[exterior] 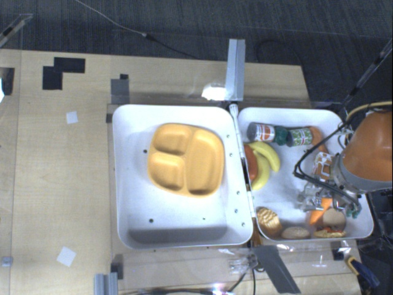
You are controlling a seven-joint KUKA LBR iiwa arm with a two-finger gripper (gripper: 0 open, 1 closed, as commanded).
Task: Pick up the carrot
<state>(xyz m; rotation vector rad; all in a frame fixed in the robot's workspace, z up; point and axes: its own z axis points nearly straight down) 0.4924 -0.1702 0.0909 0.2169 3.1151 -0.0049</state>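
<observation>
Camera view: the carrot [317, 216] lies near the right bin's [288, 183] front right corner, partly under the gripper [320, 200]. How far its jaws stand apart I cannot tell. A banana [264, 161] lies by the bin's left wall.

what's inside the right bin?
In the right bin: banana, two bottles, small food items along the front. The gripper hangs over an orange piece, probably the carrot; anything beneath is covered.

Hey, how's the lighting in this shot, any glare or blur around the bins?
Camera view: bright glare on the metal post's base above the left white bin; soft shadow along that bin's near wall; small items under the gripper look blurry.
</observation>
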